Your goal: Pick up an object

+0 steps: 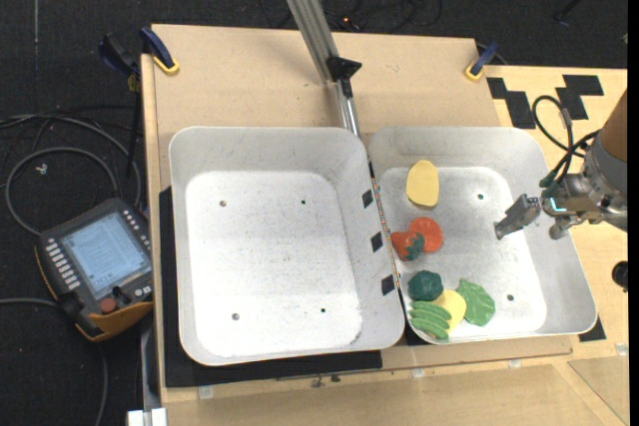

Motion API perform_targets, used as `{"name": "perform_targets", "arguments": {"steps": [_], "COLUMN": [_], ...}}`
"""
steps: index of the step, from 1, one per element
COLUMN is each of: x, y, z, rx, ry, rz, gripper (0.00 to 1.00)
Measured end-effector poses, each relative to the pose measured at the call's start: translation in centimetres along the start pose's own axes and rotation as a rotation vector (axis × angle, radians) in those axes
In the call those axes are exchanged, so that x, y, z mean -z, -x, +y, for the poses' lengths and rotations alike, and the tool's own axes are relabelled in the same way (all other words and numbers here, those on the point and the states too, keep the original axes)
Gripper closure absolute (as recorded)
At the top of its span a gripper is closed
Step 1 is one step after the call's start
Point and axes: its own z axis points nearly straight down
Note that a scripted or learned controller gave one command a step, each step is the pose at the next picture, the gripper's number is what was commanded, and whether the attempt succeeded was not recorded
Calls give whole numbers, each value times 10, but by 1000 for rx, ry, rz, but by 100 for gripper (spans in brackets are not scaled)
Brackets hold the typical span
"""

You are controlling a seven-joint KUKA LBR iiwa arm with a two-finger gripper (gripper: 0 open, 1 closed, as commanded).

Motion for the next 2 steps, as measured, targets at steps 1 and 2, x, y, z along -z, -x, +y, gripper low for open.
{"name": "perform_targets", "arguments": {"steps": [1,2], "x": [2,-49], "y": [0,-10], "z": [1,4], "rx": [-1,-2], "ry": [4,-1], "rz": [-1,1], "gripper": [0,0]}}
